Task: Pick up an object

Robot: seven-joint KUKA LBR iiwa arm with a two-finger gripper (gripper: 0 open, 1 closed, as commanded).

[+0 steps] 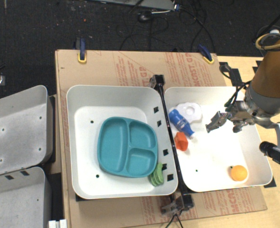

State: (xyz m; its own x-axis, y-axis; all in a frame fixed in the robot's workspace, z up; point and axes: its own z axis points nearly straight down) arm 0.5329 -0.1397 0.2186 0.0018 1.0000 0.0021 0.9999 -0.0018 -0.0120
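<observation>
The gripper (pixel 220 122) hangs over the right bin (pixel 216 177), above bare white floor. Whether it is spread or pressed together cannot be told at this angle; nothing is visible in its grasp.

Landmark: the black divider (pixel 167 132) between the two bins.

Right bin contents: a blue bottle (pixel 180 122) lies just beside the divider, its far end touching a white cap-like piece (pixel 190 111). A small orange-red object (pixel 181 141) lies just nearer the camera than the bottle, close to the divider. An orange ball (pixel 238 173) sits well apart from the divider, in the bin's near right corner. The gripper is to the right of the bottle, apart from it.

Left bin (pixel 82 122): a teal divided plate (pixel 128 147) occupies the centre. A green object (pixel 156 175) is wedged at the plate's near right edge, close to the divider.
</observation>
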